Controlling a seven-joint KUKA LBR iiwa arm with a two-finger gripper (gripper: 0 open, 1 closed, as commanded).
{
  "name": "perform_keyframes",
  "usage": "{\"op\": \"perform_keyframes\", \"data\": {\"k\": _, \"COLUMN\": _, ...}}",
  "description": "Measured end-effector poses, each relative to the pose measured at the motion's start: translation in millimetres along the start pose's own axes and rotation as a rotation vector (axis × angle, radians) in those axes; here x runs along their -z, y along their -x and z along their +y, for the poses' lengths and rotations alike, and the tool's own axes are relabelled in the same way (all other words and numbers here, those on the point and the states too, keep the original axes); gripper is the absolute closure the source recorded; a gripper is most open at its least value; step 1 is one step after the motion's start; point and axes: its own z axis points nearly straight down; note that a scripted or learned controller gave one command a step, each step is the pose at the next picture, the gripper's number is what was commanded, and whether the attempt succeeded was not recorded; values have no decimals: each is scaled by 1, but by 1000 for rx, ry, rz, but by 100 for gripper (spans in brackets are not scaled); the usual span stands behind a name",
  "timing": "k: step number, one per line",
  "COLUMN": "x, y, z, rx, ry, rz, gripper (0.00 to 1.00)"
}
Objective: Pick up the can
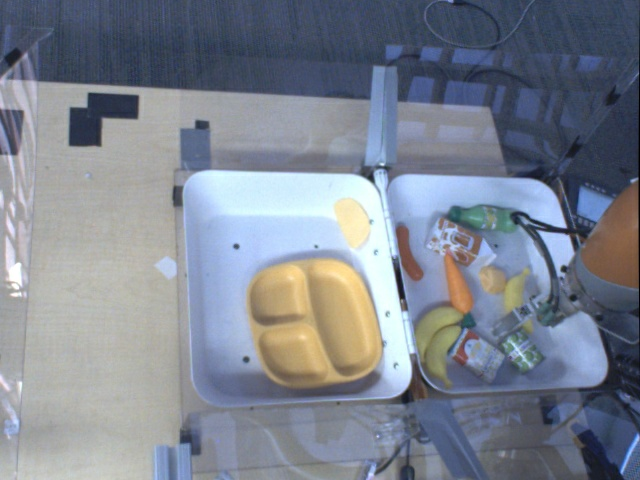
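Approaching stage: gripper [522,320], grip state you cannot tell, hovers just above the can [520,351] lying in right bin [590,368] near corner; next you descend squarely.

bench [100,298]: pale wood | bears: left bin [215,298]; right bin [575,363]

Can [521,351] crowded by carton [477,355] and gripper [518,320]

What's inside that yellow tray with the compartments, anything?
The yellow tray in the left bin shows three compartments, and nothing lies in any of them. Whatever sits beneath the tray on the bin floor is covered. The food items are all in the right bin.
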Motion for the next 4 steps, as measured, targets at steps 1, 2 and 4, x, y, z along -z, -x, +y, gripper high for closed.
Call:
{"op": "perform_keyframes", "data": {"k": 1, "x": 1, "y": -7, "z": 4, "rx": 239, "ry": 2, "rz": -4, "gripper": 0}}
{"op": "perform_keyframes", "data": {"k": 2, "x": 2, "y": -92, "z": 43, "rx": 205, "ry": 4, "rz": -5, "gripper": 0}}
{"op": "perform_keyframes", "data": {"k": 4, "x": 204, "y": -36, "z": 134, "rx": 365, "ry": -3, "rz": 5, "gripper": 0}}
